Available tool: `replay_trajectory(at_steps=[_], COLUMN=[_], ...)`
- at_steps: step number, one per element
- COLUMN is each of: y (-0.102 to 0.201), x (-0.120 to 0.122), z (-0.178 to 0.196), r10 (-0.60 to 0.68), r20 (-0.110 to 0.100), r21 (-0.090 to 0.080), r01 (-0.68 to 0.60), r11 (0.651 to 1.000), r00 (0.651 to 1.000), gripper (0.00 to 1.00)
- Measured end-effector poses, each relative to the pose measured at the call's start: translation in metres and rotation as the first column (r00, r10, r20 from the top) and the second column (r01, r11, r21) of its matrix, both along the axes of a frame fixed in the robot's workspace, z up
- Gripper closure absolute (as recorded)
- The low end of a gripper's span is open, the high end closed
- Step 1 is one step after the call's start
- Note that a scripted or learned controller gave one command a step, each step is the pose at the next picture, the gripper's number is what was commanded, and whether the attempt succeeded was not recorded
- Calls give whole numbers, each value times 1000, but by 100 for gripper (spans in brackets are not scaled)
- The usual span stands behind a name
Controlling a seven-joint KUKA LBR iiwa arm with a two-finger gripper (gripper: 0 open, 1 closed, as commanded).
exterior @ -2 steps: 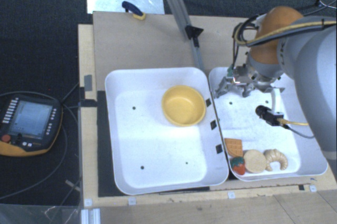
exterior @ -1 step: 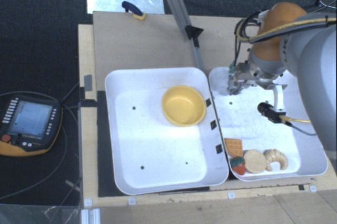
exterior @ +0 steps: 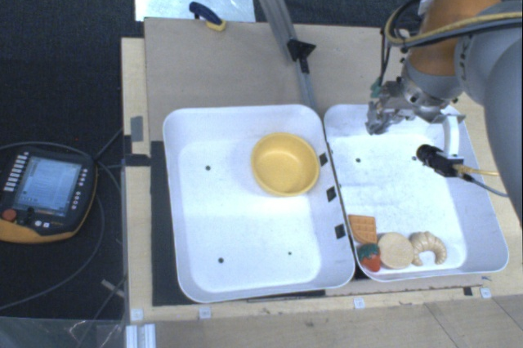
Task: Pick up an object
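My gripper [exterior: 381,119] hangs over the upper left corner of the right bin [exterior: 482,216], right of centre in the upper half of the frame. From this slant I cannot tell how it is set, and I see nothing held in it.

The things I could pick up lie well apart from it. Four small pieces of toy food are bunched along the lower edge of the right bin, toward the lower right of the frame: a square cracker [exterior: 363,228], a red strawberry-like piece [exterior: 372,259] just below it, a round pale biscuit [exterior: 395,250] touching or nearly touching both, and a croissant [exterior: 430,247] just to the right of the biscuit. A yellow bowl [exterior: 284,163] sits alone in the upper right part of the left bin [exterior: 204,256], near the middle of the frame.

I judge the bowl to be light, stiff plastic with a smooth, probably slippery surface; its rim is the place to take hold, one finger inside and one outside. The food pieces look light and rigid too. The croissant stands most free of its neighbours, and its narrow middle offers a hold across the width. The cracker lies flat and thin, so it would be hard to get under, and the biscuit is crowded on its left side.
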State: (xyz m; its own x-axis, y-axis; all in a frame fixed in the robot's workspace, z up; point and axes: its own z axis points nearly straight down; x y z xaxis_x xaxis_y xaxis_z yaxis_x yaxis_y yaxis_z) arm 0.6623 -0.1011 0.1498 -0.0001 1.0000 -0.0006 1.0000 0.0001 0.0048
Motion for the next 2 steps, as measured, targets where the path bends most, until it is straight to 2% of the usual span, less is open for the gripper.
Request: replay_trajectory(at_steps=[2], y=[8], x=[7], z=[103], r10=[1], r20=[1], r21=[0], r01=[-1], r11=[1000], r00=[1000], gripper=[100])
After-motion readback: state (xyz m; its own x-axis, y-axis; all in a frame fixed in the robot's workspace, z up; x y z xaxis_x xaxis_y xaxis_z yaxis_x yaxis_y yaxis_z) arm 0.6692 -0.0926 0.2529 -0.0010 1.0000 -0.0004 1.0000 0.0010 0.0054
